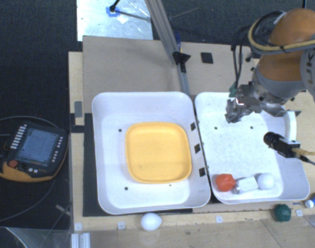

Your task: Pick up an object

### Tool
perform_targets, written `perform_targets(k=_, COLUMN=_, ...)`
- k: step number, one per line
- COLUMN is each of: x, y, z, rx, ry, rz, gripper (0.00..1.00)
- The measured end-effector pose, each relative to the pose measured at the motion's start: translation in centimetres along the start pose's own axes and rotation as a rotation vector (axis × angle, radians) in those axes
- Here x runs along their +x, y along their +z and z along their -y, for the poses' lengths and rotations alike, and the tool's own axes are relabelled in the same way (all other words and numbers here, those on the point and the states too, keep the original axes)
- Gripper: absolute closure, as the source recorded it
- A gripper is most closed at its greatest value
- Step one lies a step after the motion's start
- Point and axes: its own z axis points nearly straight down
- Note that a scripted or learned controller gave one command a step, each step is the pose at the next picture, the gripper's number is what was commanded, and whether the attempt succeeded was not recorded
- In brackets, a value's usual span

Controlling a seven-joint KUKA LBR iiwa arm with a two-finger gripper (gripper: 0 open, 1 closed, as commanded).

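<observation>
Gripper (234, 113) hovers high in the right bin (250, 138), finger state unclear (too blurred), well apart from the red ball (224, 182).

My tan wooden bench (131, 61) carries two shallow white plastic bins side by side, the left bin (108, 138) and the right bin (240, 149). Along its front edge, outside the bins, lie a white egg-shaped ball (151, 221) and a dark green ball (282, 213).
</observation>
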Motion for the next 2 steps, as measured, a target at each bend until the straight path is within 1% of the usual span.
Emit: perform_targets(k=2, x=9.7, y=4.0, z=-3.7, rx=0.001, ry=0.0, rz=0.0, gripper=1.0)
